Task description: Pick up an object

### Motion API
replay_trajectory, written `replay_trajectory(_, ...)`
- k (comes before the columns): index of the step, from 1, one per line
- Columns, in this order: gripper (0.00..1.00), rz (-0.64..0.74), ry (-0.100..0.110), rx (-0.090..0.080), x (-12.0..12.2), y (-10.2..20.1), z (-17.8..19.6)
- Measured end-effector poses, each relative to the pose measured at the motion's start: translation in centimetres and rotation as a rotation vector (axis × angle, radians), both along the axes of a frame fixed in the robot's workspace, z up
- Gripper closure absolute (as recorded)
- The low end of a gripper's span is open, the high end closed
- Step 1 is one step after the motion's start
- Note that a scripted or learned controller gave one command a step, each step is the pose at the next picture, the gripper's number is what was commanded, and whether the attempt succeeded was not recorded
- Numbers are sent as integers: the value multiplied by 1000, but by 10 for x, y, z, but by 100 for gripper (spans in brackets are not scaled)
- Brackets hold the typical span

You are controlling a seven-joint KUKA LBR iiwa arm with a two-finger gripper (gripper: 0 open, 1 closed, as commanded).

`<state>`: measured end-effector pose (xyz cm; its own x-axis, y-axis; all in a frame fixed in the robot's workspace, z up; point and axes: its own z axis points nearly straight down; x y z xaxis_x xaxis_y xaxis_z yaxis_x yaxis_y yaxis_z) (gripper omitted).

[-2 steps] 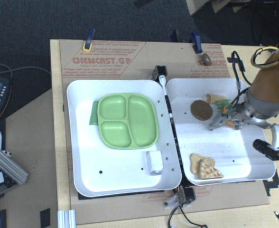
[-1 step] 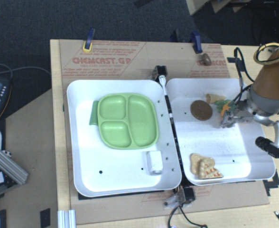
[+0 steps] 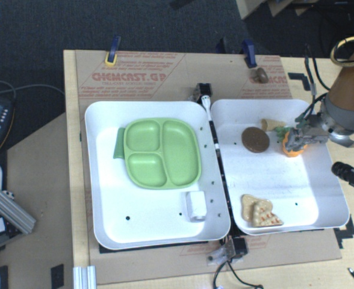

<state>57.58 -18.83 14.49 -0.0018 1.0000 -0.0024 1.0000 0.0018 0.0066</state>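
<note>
Directly under hand, orange object, right bin

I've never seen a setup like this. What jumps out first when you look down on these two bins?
The pale green divided plate in the left bin catches the eye first, with a small white block just below it. In the right bin, the arm's end effector is down at an orange thing near the far right. A brown disc lies beside it, and a tan waffle-like piece sits near the front.
</note>
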Motion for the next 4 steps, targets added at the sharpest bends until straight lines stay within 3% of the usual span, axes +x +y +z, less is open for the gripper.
replay_trajectory(2, 100, 0, 1, 0, -3, 8, 82)
replay_trajectory(3, 100, 3, 3, 2, 9, 60, 87)
replay_trajectory(4, 100, 4, 9, 6, 0, 117, 90)
